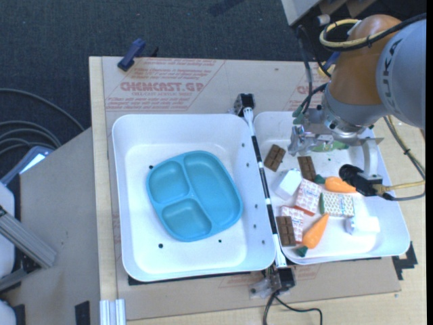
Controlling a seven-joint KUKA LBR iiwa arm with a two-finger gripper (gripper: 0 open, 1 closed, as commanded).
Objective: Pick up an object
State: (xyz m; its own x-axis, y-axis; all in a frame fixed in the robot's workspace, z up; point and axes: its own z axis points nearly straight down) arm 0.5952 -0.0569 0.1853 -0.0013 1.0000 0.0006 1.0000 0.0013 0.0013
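No one object is named, so my guess goes to the brown bar (306, 168) lying flat in the right bin (352, 254), a little in from its far edge, since the gripper (308, 145) hangs just over that bar's far end. Whether the gripper is released or clenched I cannot tell from here. Nothing looks lifted, so I take the pick as not yet made.

A second bar (274, 158) lies tilted close to the edge this bin shares with the left bin (135, 147), and a third bar (287, 230) sits near the near corner on that same side. Between them is a white block (289, 181), touching a red-and-white packet (308, 196). A green packet (337, 205) lies just beside that, with one carrot (339, 185) at its far side and another carrot (314, 230) slanting toward the near edge. Another block (365, 223) rests toward the near right corner.

Everything lies loose and flat on the bin's floor, which looks to me like random stock for grasp tries. The crowding means a descent on the bar could nudge the packet beside it.

The left bin holds a blue plate (194, 195) in its middle, well apart from the gripper, likely a place to set things down
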